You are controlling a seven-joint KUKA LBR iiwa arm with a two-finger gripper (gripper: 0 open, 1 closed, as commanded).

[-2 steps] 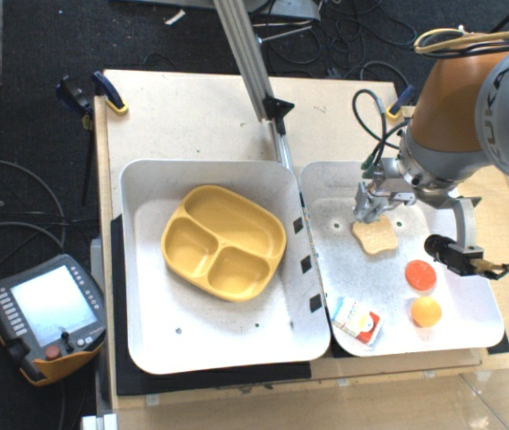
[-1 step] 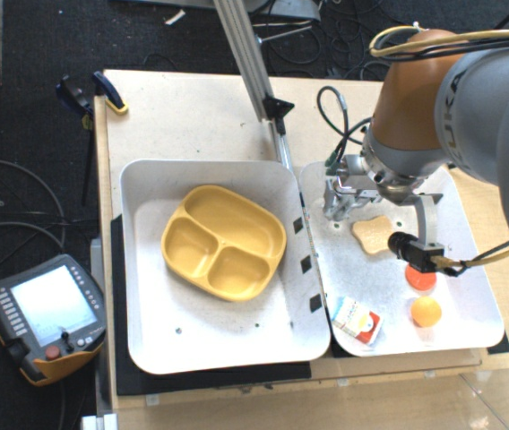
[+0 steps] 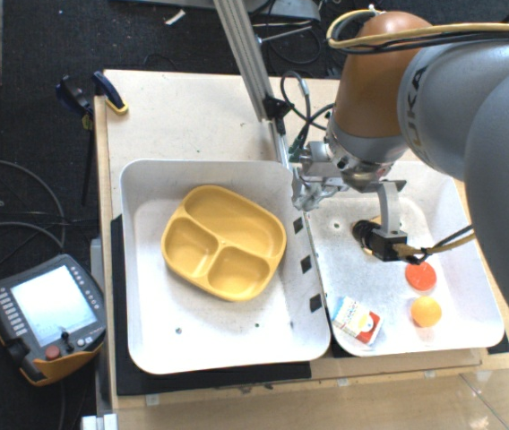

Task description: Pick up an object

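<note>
A yellow plate (image 3: 225, 241) with three compartments lies in the middle of the left bin (image 3: 147, 330). In the right bin (image 3: 470, 330) lie a red round piece (image 3: 420, 277), an orange ball (image 3: 426, 312) just in front of it, and a small white carton with red and blue print (image 3: 358, 321) at the front left corner. My gripper (image 3: 306, 192) hangs low over the wall between the two bins, at the right bin's back left, close to the plate's right rim. Nothing shows in its grasp.
A slanted aluminium post (image 3: 247, 47) rises behind the bins, next to the gripper. A teach pendant (image 3: 48, 316) lies on the floor at the left. A blue and yellow clamp (image 3: 93, 92) sits at the bench's back left corner.
</note>
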